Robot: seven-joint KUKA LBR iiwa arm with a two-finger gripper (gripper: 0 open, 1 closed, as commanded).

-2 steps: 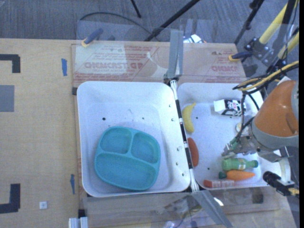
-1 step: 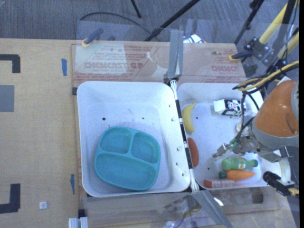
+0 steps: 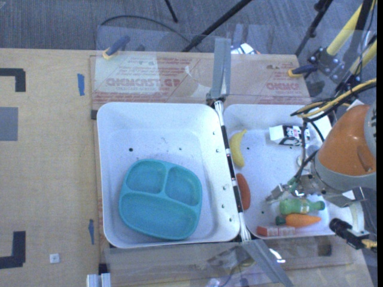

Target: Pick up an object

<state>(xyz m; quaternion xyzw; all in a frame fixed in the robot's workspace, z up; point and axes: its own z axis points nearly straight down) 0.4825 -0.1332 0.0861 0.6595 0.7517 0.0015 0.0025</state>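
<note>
Nearest to us: a red marker-like stick (image 3: pixel 275 231) lies along the right bin's (image 3: pixel 263 160) front wall.
Just behind: we see a carrot (image 3: pixel 303 220) touching a green bottle (image 3: pixel 301 207).
Gripper (image 3: pixel 291 189): low over the bottle; we cannot tell how its jaws stand, nor any contact.
Left bin (image 3: pixel 119 124): a teal divided plate (image 3: pixel 160 200).
Farther: a red sausage (image 3: pixel 243 191), then a banana (image 3: pixel 237 147).
</note>
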